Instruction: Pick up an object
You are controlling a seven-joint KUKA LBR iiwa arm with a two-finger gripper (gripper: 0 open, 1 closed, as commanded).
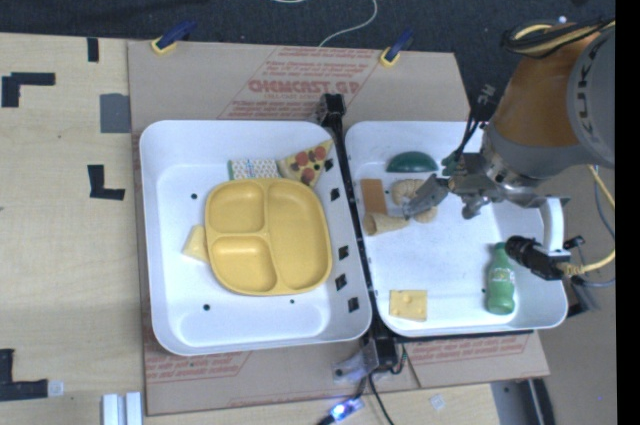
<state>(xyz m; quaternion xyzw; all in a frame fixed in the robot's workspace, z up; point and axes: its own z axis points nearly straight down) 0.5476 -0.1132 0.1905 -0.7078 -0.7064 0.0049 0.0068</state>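
In the right bin [545,318], near its front edge, a flat square yellow cheese slice [408,304] lies beside a glossy green bottle [500,280] at the front right corner, its long axis running front to back, cap toward the far side. Farther back, the jaws [428,196] hang over tan bread pieces [382,206]; whether they are open I cannot tell. A dark green dome [411,161] sits by the far edge. The left bin [165,213] holds a yellow divided plate [268,235].

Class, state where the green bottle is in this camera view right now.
The green bottle stands in the right bin, near its lower right corner, right of the yellow square piece.
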